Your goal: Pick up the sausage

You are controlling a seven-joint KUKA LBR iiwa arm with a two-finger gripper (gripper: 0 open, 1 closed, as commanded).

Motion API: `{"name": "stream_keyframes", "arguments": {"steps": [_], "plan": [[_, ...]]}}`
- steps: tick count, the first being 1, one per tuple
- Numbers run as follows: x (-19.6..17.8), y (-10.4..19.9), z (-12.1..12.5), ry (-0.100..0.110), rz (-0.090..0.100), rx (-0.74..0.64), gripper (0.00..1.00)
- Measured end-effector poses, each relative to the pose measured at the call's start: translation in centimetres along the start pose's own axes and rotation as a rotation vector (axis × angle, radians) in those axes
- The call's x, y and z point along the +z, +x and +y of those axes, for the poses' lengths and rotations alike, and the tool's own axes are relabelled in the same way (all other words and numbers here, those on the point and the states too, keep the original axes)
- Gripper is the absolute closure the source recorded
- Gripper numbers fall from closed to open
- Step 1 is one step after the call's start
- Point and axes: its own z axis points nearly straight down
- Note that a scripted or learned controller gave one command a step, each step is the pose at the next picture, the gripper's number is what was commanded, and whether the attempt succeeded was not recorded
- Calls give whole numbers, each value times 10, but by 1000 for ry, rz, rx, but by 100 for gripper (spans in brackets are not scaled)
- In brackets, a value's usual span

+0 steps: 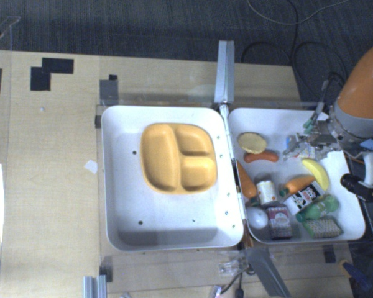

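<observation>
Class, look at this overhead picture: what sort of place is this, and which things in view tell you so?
Most likely a robotics lab test bench. A grey-and-orange robot arm reaches over two white bins fixed to a wooden bench; the right bin holds toy food, including a sausage and banana.

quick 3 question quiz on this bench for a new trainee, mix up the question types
1. True or false: the sausage lies in the same bin as the yellow divided tray.
2. Which item lies right beside the sausage, toward the bin's far wall? A) potato slice B) banana C) green bottle
3. Fill in: the gripper is over the ____ bin as the camera sees it.

Key
1. False: the sausage is in the right bin, the tray in the left bin.
2. A
3. right
</observation>
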Motion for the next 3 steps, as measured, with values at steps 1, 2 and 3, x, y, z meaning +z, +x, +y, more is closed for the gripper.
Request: {"name": "stream_keyframes", "arguments": {"steps": [1,2,3], "plan": [[97,55,59,-9,-1,-180,0],[84,58,61,-15,1,-181,100],[84,58,61,-15,1,-181,0]]}}
